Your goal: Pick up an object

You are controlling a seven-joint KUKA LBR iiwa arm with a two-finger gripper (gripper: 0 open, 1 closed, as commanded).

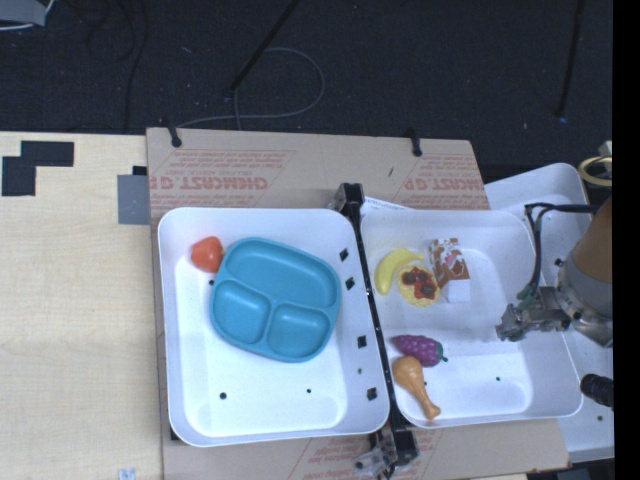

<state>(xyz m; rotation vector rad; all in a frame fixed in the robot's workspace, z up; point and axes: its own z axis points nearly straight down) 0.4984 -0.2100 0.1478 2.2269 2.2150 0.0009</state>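
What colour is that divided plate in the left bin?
The divided plate is light blue, seen clearly in the camera view from above.

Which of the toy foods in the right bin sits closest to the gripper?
The purple grapes, lying nearer the gripper than the chicken drumstick or banana.

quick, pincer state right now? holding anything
pincer: over the right bin near its right wall, nothing seen in it; open or shut cannot be told.
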